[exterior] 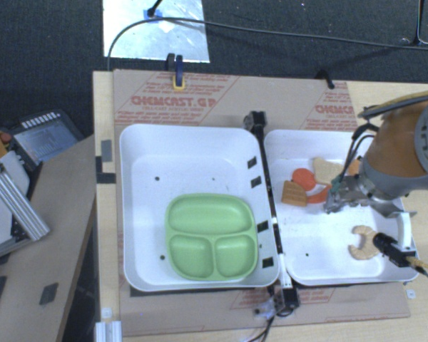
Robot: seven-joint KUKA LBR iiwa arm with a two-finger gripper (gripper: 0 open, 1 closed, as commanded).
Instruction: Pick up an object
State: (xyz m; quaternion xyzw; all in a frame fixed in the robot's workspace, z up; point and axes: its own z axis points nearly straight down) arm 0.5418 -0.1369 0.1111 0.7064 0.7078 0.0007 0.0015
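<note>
claw: low in right bin, open or closed you cannot tell | target: orange piece just left of it, touching brown waffle block | advice: centre over one piece before closing, avoid pinching both

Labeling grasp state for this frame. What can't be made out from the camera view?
- Claw: small and blurred in the camera view, so open or shut cannot be told, nor whether it touches anything.
- Red-orange object: its right end is hidden under the claw.
- Tan block: partly covered by the arm and its cables.
- Arm: cut off by the right edge.
- Right bin: its right wall is hidden behind the arm.
</note>
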